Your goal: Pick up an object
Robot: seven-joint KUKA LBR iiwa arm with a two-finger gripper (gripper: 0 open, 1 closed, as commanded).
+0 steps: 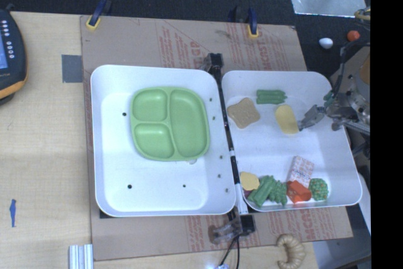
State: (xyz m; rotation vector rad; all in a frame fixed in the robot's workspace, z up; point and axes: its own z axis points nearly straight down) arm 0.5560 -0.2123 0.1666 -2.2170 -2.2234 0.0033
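The right bin (327, 148) holds toy foods: a toast slice (243, 113), a green pea pod (271, 96), a yellow piece (286, 119), a pink-speckled wafer (300, 169), a red piece (298, 191), a broccoli floret (318, 188), a bunch of green beans (267, 191) and a small yellow-orange piece (249, 181). My gripper (323, 121) hangs at the bin's right side, just right of the yellow piece. It is open with nothing between its fingers; its left fingertip is close to the yellow piece.
The left bin (113, 154) holds a green divided plate (170, 123). Clamps (252, 27) pin the cardboard base at the back. A handheld controller (9, 53) lies at far left, and a curled tan object (291, 250) lies in front of the bins.
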